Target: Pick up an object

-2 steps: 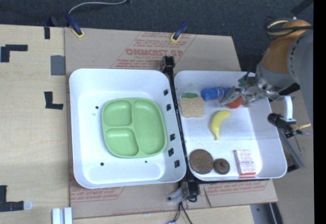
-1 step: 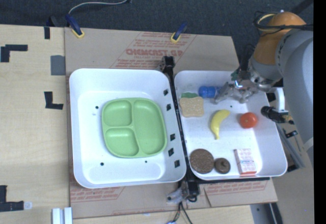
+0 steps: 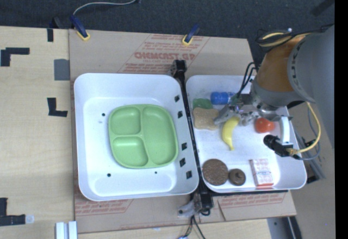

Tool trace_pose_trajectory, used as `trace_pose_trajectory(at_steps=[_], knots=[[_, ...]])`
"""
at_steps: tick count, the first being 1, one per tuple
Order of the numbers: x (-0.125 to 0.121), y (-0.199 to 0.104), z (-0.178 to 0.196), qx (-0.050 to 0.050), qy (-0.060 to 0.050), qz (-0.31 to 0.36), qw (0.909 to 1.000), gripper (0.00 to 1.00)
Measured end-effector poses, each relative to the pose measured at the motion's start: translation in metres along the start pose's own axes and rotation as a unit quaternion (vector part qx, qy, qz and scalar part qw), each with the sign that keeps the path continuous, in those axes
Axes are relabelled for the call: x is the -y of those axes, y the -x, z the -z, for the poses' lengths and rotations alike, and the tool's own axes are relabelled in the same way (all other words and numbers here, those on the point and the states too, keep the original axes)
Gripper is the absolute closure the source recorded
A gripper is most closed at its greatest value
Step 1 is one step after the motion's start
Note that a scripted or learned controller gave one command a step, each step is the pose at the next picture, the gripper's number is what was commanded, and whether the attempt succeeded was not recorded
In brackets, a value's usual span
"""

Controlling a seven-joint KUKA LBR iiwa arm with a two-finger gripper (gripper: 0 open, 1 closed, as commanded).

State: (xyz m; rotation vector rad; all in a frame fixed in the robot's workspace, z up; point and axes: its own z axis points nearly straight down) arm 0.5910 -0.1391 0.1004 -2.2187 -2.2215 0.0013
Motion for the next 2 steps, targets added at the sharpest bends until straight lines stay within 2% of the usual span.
trace_pose_trajectory(at_steps=[1, 2], knots=[[0.000, 0.000, 0.009, 0.000, 0.000, 0.000, 1.0000, 1.00], [-0.003, -0.071, 0.084, 0.000, 0.001, 0.000, 1.0000, 1.00]])
